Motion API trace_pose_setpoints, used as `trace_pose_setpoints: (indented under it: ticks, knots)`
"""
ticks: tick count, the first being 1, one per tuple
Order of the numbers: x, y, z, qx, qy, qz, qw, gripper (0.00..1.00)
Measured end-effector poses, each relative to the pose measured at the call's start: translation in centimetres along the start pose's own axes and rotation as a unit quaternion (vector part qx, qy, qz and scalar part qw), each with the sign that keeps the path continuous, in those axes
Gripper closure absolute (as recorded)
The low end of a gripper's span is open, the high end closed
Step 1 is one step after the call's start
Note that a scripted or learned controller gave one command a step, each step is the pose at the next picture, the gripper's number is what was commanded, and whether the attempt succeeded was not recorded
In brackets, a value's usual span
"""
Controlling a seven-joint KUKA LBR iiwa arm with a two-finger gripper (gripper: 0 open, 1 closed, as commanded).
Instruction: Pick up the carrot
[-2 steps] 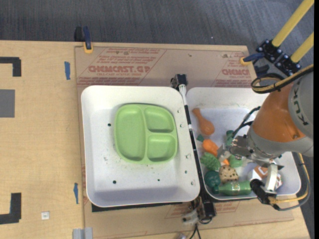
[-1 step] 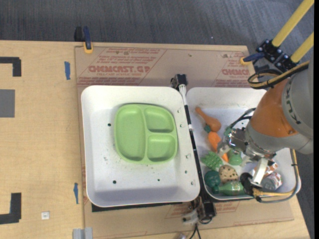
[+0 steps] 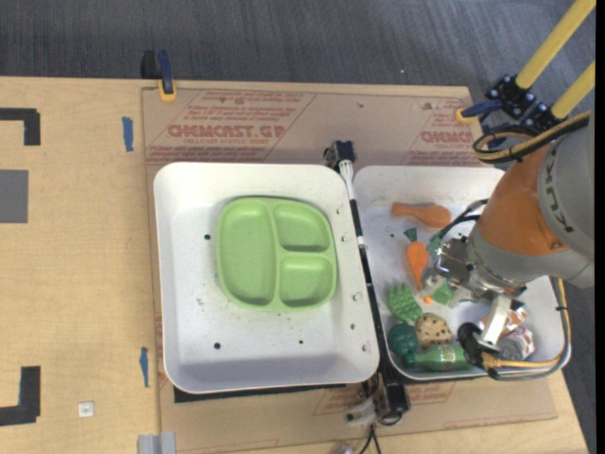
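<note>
The carrot [image 3: 417, 262] is a small orange piece with a green top, lying in the left half of the right bin [image 3: 558, 348]. My gripper [image 3: 444, 274] hangs low over that bin, right beside the carrot on its right and touching or nearly touching it. The grey wrist and orange band [image 3: 515, 220] cover what lies beneath them. I see nothing lifted off the bin floor.
The right bin also holds an orange curved toy [image 3: 423, 213] at the back, a green block [image 3: 404, 301], a cookie [image 3: 433, 328], a green bottle [image 3: 421, 351] and a wrapped item [image 3: 515, 334]. A green divided plate [image 3: 277, 253] lies in the left bin [image 3: 180, 253].
</note>
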State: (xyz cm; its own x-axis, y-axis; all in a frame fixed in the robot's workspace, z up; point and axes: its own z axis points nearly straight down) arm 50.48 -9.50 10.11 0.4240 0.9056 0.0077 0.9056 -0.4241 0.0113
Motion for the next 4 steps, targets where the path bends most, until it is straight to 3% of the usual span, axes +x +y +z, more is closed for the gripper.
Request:
trace_pose_setpoints:
  ticks: [1,2,3,4]
  knots:
    - [1.4,3.6,0.8,0.000,-0.001,0.107,0.9942,1.00]
    - [13.5,2.7,-10.9,0.006,-0.004,0.166,0.9861,1.00]
    - [13.4,2.7,-10.9,0.006,-0.005,0.166,0.9860,0.00]
    - [6.4,0.4,-8.3,0.007,-0.005,0.056,0.9984,0.00]
